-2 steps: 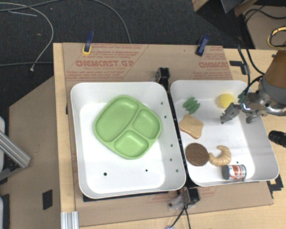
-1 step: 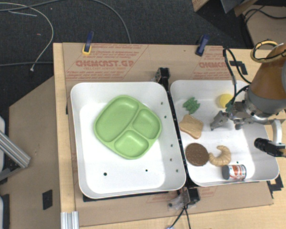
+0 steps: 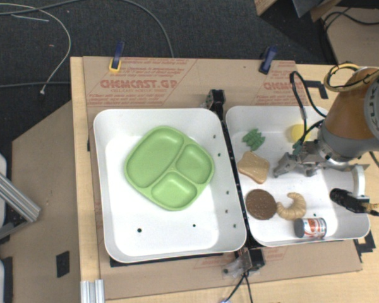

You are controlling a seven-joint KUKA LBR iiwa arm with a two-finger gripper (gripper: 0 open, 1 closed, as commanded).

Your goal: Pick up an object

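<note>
The right bin [image 3: 341, 232] holds several small items. A green leafy piece [image 3: 254, 139] lies at its back left, with a yellow piece [image 3: 296, 132] to the right of it, partly hidden by cables. A tan bread slice [image 3: 253, 166] sits on the left side. Toward the front are a brown round patty [image 3: 261, 204], a tan croissant [image 3: 293, 206] and a small can [image 3: 312, 227] on its side. My gripper [image 3: 297, 168] hangs low over the middle of this bin, right of the bread slice and above the croissant. It is open, with nothing between its fingers.
The left bin [image 3: 114, 226] carries a green divided plate [image 3: 169, 167]. A black divider with clamps [image 3: 215, 98] runs between the bins. Black cables [image 3: 303, 96] loop from the arm over the back of the right bin. Cardboard [image 3: 145, 81] lies under both bins.
</note>
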